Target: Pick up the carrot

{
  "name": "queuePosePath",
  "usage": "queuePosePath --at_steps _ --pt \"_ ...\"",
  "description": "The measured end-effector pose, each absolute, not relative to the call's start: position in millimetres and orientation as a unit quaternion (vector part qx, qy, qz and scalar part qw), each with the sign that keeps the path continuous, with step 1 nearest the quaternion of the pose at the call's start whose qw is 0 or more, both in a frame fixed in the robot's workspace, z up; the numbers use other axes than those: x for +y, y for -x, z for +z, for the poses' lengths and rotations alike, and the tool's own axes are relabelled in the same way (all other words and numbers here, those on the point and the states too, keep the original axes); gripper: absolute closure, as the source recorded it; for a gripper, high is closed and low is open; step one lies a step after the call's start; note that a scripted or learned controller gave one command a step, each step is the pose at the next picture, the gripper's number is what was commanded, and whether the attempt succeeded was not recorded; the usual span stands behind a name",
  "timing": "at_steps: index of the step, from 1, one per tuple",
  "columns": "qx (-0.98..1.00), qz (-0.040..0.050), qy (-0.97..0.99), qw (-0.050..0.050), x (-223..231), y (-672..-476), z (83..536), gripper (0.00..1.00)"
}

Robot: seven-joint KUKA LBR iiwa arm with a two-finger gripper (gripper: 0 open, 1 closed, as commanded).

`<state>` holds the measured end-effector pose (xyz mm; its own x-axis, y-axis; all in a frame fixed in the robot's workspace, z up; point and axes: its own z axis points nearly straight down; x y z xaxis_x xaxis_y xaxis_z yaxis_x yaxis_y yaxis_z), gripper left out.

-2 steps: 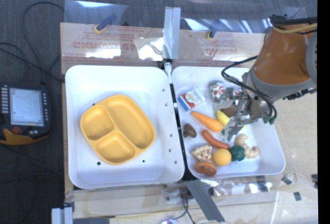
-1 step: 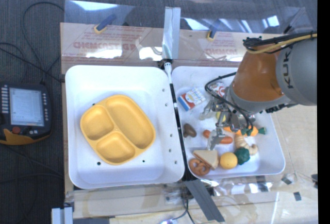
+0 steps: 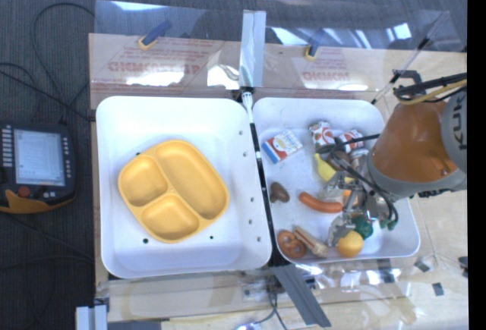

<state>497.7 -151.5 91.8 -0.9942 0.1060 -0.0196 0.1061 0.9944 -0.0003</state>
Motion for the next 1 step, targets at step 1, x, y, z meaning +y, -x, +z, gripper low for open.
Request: queuePosePath --at_steps 1 --pt "0.999 -0.0019 -0.052 0.011 -151.0 -499.7 101.6 1.0"
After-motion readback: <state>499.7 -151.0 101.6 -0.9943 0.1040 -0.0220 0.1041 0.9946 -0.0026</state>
